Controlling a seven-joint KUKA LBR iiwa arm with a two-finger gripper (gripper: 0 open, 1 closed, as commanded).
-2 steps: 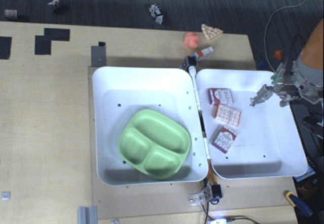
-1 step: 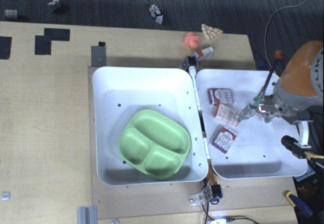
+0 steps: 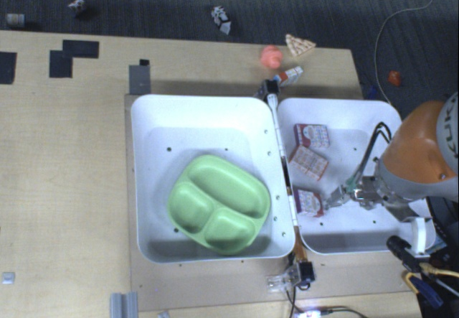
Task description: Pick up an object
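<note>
The jaws (image 3: 336, 197) hang low in the right bin (image 3: 358, 241), their opening unclear, just beside a small carton (image 3: 308, 202).

- We count two white bins (image 3: 143, 166) on the bench (image 3: 64, 187), side by side.
- We count one green divided plate (image 3: 219, 202), near the left bin's front edge.
- We count three small red-and-white cartons (image 3: 310, 162), along the right bin's left edge.
- We count one pink ball (image 3: 271, 57) at the bench's far edge.
</note>
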